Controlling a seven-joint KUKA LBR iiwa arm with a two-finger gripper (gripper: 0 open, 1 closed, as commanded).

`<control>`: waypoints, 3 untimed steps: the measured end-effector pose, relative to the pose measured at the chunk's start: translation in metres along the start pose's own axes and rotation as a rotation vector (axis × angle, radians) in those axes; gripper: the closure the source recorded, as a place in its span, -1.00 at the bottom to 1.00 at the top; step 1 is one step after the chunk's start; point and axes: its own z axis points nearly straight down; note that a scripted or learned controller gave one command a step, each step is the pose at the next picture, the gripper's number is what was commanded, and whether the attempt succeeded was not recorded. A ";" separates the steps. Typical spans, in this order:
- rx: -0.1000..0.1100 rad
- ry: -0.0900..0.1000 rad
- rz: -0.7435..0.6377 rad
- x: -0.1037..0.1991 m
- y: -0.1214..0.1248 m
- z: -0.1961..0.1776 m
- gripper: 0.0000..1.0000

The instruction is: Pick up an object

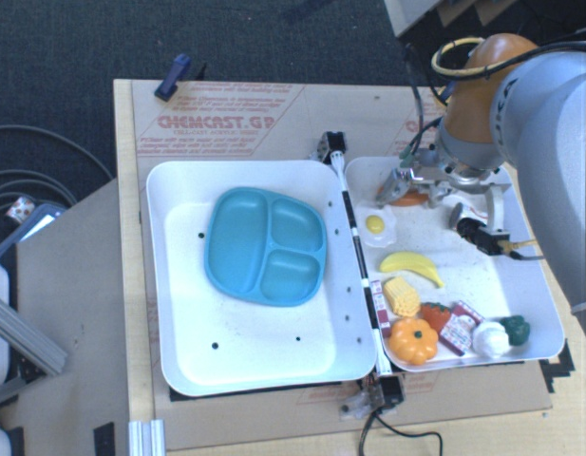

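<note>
Taking the right-hand shallow white bin as the landmark, its near end is holding a cluster: a round orange plastic pumpkin at the near-left corner, a yellow toy corn cob just behind it, a small red packet to the pumpkin's right, then a white-and-green toy vegetable by the near-right wall. A curved yellow plastic banana is lying in the middle of that bin, and a toy fried egg with a yellow yolk is sitting beyond it against the left wall. At the bin's far end the gripper is hanging low over an orange-red toy piece; how far it is opened is impossible to tell. To the landmark's left, the second white bin is carrying a blue 3-compartment plastic tray. Both bins are resting on the brown tabletop.
</note>
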 end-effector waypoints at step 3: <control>0.001 0.000 0.000 0.020 0.003 0.001 -1.00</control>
